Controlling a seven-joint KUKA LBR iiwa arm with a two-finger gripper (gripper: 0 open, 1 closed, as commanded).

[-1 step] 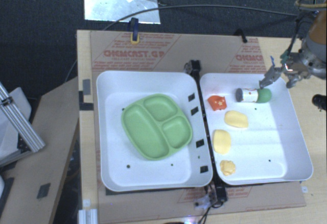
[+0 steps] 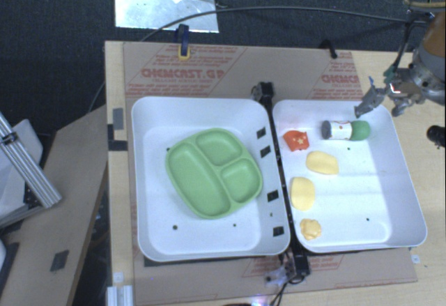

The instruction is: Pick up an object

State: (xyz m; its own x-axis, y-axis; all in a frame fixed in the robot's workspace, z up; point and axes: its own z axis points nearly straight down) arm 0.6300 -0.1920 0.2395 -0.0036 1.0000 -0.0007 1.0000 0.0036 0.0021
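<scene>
Two white bins, arm off to the right
Gripper (image 2: pixel 382 97) hangs spread and unloaded above the right bin's (image 2: pixel 401 189) far edge, near the green-and-white bottle (image 2: pixel 345 130).

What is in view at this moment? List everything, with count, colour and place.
Bins: 2, white, side by side on the bench.
Divided plate: 1, green, left bin.
Red piece: 1, red-orange, right bin, upper left.
Bottle-like item: 1, white with green end, right bin, top.
Yellow pieces: 3, yellow, right bin, left side, in a rough column.
Gripper: 1, grey, above right bin's upper right corner.
</scene>
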